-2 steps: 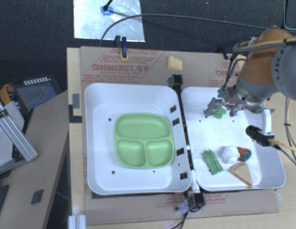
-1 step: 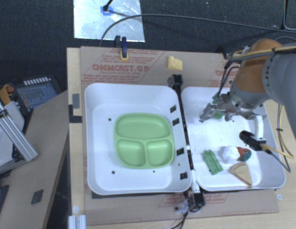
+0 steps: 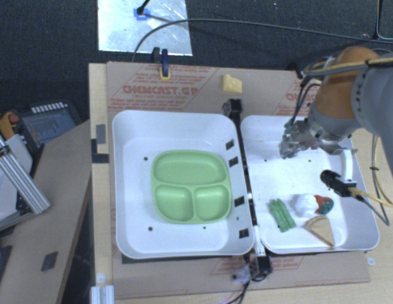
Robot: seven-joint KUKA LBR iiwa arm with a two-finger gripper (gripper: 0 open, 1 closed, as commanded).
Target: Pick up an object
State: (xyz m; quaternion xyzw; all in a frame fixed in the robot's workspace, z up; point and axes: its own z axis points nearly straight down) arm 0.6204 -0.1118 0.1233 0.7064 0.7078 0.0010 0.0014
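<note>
Two shallow white plastic bins sit side by side on the worktop (image 3: 183, 87), which is covered by a brown cardboard sheet printed with red lettering. At far left, off the worktop, a grey pendant with a small screen (image 3: 47, 125) rests beside a silver aluminium rail (image 3: 19, 176). The left bin (image 3: 130, 170) carries a pale green plastic plate with three compartments (image 3: 190, 186), lying flat near its middle. Above the bins, a small yellow foam block (image 3: 232, 83) lies on the cardboard, and a blue and yellow clamp (image 3: 163, 63) grips its far edge. The right bin (image 3: 272, 141) holds its things in the near corner: a green ridged stick-like toy (image 3: 281, 214), then a white crumpled lump (image 3: 305, 204) touching a small red and teal piece (image 3: 324, 202), and just below them a tan wedge-shaped piece (image 3: 321, 229). The hand (image 3: 290, 145) hangs low over the far part of the right bin, well apart from those things; whether it is released or clenched cannot be told, and nothing is seen between its tips.
</note>
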